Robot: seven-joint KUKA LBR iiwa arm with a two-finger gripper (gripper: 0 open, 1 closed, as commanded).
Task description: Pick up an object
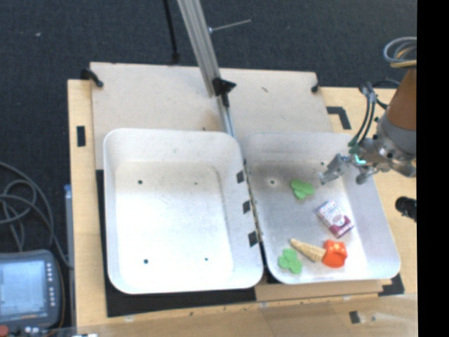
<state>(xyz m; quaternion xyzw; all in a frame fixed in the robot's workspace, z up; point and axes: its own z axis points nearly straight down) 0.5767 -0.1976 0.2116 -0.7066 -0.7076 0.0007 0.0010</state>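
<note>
Objects for picking lie in the right bin [277, 153], all of them below the pincer [347, 170] as the camera sees it, toward the near edge of the bench. Closest is a small green piece [302, 189], down and to the left of the pincer and apart from it. Further down, almost straight under the pincer, sits a little white and maroon packet [334, 217]. Beyond that, near the bin's front wall, a tan cone [306, 250] lies on its side with its wide end touching or just beside an orange piece [334, 254], and a second green piece [290, 260] rests just left of the cone's tip. The pincer hangs over the upper right part of that bin, at the end of the grey arm [393, 153] with the orange band [403, 104] that comes in from the right. Its two fingers stand spread apart, one toward the left at [332, 171] and one to the right, with bare bin floor between them; nothing is held. Well to the left of the pincer is the left bin [175, 195], and a slanted metal pole [200, 37] rises up and to the left of it.
</note>
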